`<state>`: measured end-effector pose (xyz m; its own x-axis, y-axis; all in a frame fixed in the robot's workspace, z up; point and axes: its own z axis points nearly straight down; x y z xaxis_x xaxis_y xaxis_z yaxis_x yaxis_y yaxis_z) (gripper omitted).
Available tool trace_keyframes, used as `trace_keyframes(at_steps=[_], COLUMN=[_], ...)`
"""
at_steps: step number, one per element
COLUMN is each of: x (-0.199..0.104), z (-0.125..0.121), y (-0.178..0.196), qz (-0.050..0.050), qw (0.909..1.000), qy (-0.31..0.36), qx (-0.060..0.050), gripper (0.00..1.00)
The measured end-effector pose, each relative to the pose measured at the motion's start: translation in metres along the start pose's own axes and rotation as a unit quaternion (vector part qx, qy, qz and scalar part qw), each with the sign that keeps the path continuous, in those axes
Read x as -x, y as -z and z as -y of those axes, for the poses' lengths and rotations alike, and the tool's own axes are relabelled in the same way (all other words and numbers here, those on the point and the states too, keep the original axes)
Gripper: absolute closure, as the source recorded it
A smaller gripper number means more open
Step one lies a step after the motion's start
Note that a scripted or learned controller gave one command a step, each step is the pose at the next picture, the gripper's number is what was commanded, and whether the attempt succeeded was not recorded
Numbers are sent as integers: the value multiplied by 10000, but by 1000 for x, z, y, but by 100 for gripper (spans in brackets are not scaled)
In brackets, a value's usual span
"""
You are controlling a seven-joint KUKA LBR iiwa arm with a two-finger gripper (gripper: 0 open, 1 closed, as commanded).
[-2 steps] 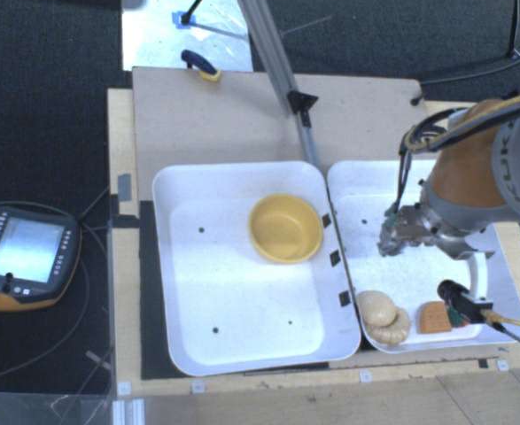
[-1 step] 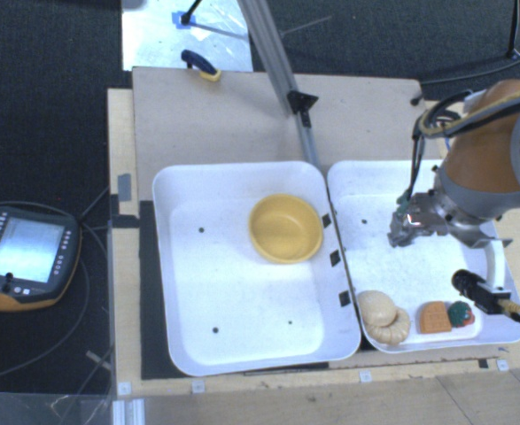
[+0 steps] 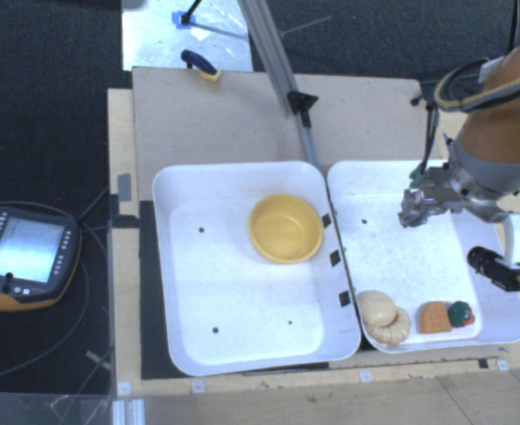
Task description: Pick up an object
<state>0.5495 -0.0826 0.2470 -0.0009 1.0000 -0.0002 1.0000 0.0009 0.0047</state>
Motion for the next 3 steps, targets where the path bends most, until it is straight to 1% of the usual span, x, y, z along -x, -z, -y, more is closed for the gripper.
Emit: trace_keyframes(at_steps=[1,3], x=[-50,-157], z=[-5,-39], y=[-6,-27], qz=[-6,-7], qw=[10000,10000], qy=[18,17], qx=[-19,-25], gripper=[100,100])
